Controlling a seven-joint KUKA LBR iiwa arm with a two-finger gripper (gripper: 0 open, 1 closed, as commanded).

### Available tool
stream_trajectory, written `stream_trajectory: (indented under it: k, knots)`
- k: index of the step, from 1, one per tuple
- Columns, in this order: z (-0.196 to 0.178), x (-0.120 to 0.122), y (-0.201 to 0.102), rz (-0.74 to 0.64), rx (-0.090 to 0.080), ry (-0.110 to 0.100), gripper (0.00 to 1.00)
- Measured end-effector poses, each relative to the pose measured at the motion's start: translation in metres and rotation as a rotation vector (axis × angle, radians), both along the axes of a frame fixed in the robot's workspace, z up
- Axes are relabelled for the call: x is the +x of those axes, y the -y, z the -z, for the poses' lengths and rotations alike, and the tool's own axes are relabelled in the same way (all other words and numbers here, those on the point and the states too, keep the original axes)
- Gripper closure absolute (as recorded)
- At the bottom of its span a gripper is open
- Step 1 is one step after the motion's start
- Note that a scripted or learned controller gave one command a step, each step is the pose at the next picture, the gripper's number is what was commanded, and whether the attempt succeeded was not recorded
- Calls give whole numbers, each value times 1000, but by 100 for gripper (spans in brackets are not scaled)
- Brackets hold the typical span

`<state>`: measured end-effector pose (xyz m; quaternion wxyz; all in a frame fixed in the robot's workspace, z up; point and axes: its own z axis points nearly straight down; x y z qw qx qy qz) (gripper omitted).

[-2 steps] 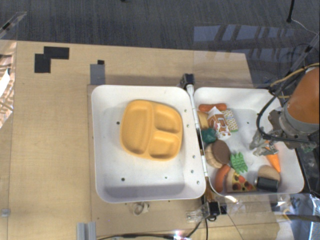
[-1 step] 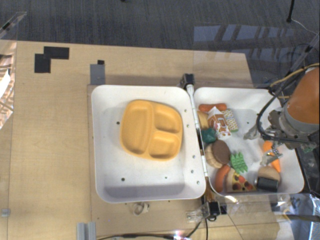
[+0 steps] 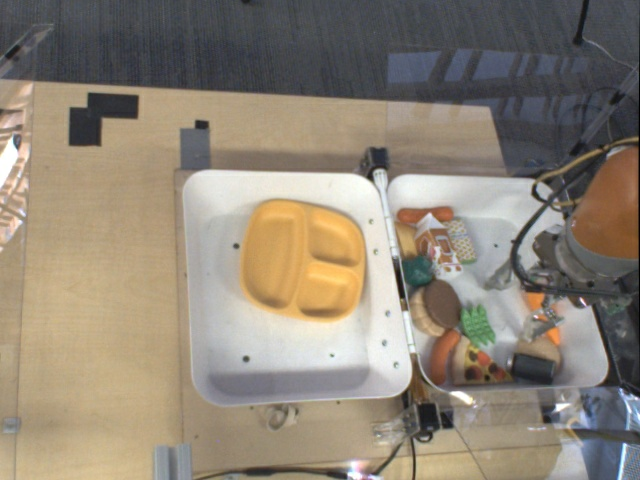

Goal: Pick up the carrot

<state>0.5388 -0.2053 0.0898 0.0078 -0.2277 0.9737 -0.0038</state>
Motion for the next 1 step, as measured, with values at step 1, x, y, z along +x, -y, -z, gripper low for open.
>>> stream_trajectory:
  k: [1]
  knots:
    - [-14,5,0,-6,-4,12,100]
